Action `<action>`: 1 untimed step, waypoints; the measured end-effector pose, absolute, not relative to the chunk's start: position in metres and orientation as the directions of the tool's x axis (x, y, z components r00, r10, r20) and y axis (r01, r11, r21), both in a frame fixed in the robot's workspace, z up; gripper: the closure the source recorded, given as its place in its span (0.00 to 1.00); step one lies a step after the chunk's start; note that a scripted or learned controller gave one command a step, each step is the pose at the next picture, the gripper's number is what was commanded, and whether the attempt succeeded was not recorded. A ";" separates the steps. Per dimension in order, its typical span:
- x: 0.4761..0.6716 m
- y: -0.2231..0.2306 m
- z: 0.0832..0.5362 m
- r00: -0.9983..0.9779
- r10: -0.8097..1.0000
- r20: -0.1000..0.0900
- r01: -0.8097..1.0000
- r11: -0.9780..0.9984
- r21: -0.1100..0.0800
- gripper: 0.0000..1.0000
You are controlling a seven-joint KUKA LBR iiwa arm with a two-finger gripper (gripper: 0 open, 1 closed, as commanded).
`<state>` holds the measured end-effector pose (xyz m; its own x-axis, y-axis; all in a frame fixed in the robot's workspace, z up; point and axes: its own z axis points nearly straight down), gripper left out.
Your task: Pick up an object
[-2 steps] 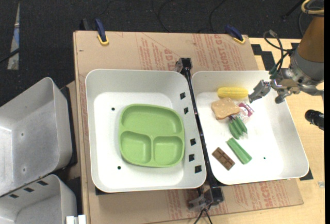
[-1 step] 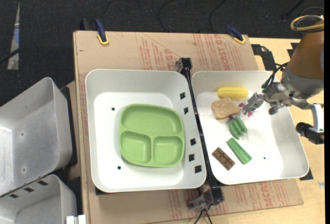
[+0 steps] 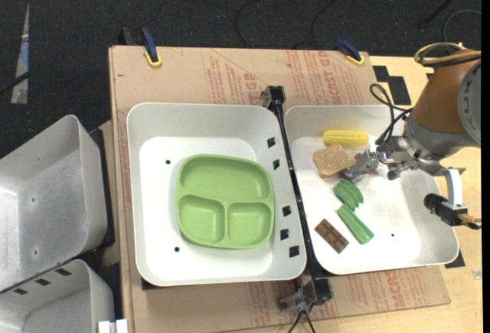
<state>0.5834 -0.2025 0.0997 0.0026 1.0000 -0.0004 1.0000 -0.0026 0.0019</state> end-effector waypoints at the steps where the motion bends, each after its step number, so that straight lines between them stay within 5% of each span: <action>1: 0.586 -0.202 0.114 0.000 1.000 -0.001 1.000 0.000 0.009 1.00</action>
<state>0.5858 -0.2020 0.1144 0.0000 1.0000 -0.0009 1.0000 0.0000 0.0088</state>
